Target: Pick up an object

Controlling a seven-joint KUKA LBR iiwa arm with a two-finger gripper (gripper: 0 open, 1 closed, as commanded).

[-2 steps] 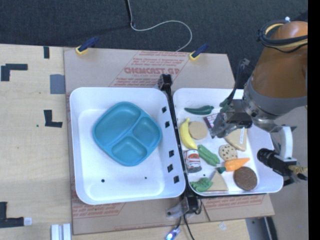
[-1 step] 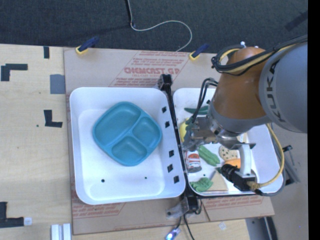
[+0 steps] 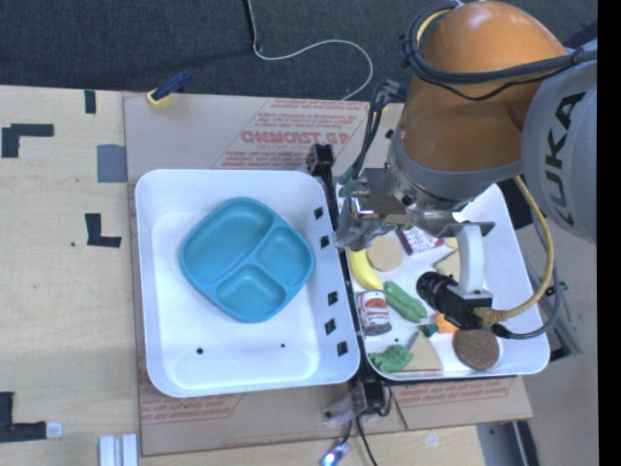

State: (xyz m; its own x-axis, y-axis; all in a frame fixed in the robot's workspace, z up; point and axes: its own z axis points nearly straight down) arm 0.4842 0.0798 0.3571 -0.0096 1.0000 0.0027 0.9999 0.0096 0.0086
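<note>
The pale wooden counter (image 3: 58, 260) carries a cardboard sheet with two white bins. In the left bin (image 3: 160, 348) lies a blue divided plate (image 3: 247, 258) — alone. The right bin (image 3: 529, 357) holds a clutter: banana (image 3: 364, 270), small can (image 3: 375, 312), green pieces, a brown disc (image 3: 477, 349). Over it hangs the hand (image 3: 383, 219) — whether open or closed, I cannot tell. Nothing looks lifted; the pick seems not yet done.
</note>
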